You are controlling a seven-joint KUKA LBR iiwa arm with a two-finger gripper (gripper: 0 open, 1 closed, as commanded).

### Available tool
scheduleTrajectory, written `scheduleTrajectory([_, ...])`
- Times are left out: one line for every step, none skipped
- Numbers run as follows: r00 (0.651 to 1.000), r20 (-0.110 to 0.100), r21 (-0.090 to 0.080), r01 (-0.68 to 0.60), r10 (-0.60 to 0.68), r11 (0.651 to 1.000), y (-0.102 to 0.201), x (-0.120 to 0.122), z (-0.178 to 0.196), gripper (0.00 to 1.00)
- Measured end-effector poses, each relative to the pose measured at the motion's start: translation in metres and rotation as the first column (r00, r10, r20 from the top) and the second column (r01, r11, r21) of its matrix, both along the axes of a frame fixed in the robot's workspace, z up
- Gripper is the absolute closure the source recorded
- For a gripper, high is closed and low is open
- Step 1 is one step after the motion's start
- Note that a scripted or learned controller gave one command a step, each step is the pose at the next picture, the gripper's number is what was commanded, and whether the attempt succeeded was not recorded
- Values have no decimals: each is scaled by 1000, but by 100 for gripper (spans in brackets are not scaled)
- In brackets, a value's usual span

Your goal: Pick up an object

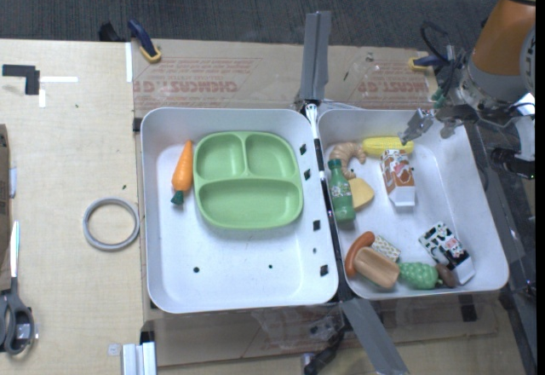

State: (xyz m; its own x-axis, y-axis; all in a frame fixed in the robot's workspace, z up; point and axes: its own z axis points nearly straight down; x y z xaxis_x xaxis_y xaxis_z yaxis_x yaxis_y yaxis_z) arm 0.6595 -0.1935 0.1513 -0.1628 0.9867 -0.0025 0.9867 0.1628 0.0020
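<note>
My gripper (416, 126) hangs over the far part of the right bin (477, 194), just right of a yellow banana-like toy (382, 145). Nothing shows between its fingers. Below it stands a red and white carton (398, 178). Further left lie a green bottle (341, 192), a cheese wedge (362, 193) and a small tan toy (346, 152). Near the front of that bin sit a hot dog (371, 261), a green vegetable toy (418, 274) and a cow-patterned carton (445, 250).
The left bin (170, 262) holds a green divided plate (249, 178) and an orange carrot (181, 170). On the bench at the left lie a tape ring (111, 222) and scissors (15, 314). A grey post (314, 58) stands between the bins at the back.
</note>
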Motion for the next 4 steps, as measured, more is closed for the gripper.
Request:
scheduleTrajectory([998, -3, 2, 62, -62, 998, -12, -26, -14, 0])
scheduleTrajectory([998, 24, -7, 52, -52, 999, 32, -48, -43, 0])
scheduleTrajectory([1000, 22, -3, 22, -22, 1000, 26, -55, -38, 0])
scheduleTrajectory([993, 0, 1, -120, 120, 993, 88, -77, -58, 0])
